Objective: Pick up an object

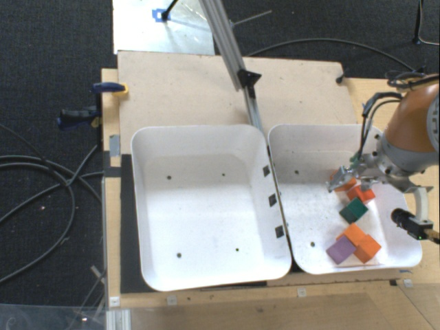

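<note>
Although the left bin [199, 205] on the desk [179, 88] offers nothing to lift, the right bin [302, 157] holds a tight cluster of small blocks toward its far right side: a purple block [339, 250] touching an orange block [361, 243] at the near end, a green block [354, 211] just above them, and a small orange-red block [360, 192] above that. The end effector [342, 180] sits low over the small orange-red block; whether it is spread or pinching cannot be told from this slant. Judged by look, the blocks seem light, stiff and flat-faced, so opposite parallel faces should give the surest hold, though neighbours crowding them could block a finger.
</note>
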You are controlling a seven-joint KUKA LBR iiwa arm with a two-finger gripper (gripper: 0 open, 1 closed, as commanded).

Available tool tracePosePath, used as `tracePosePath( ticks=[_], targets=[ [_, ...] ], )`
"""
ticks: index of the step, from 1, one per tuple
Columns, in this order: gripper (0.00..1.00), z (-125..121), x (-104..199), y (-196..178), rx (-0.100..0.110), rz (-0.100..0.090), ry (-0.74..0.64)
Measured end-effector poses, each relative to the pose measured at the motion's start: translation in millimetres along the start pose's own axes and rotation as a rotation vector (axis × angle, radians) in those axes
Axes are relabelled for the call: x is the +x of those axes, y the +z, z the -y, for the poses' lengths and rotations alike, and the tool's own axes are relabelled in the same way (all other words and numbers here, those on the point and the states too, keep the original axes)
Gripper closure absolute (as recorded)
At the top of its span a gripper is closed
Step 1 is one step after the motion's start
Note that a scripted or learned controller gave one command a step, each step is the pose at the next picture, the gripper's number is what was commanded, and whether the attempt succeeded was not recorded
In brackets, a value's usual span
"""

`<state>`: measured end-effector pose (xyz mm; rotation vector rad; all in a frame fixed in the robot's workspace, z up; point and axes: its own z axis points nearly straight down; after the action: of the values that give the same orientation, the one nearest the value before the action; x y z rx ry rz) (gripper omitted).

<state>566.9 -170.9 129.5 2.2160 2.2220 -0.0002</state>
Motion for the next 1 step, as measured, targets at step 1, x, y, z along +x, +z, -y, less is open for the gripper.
tracePosePath(
  ticks=[1],
  targets=[
    [0.0,-78.7,-7.1,40.3,-0.003,-0.001,-0.005]
  ],
)
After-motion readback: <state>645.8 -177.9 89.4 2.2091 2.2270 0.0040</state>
